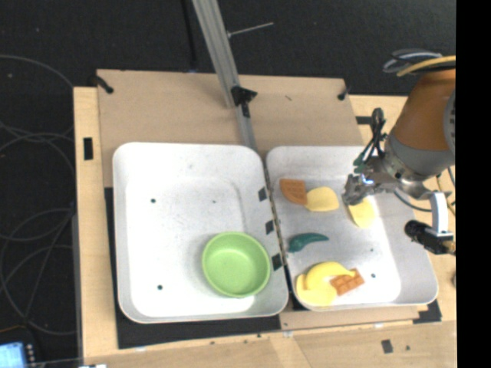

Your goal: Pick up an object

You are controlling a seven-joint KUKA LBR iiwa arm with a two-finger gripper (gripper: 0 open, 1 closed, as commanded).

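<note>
Yellow pieces lie in the right bin (399, 271): a pale yellow piece (363, 212) directly under the gripper (355, 192), a second yellow piece (322, 199) just to its left beside an orange piece (293, 190), and a larger yellow object (322, 280) with an orange block (347, 282) near the front. A teal item (305, 241) sits mid-bin. The left bin (153, 175) holds a green bowl (236, 263). Whether the fingers are open or closed cannot be told. Nothing appears lifted; judging by this, the grasp and lift remain.
</note>
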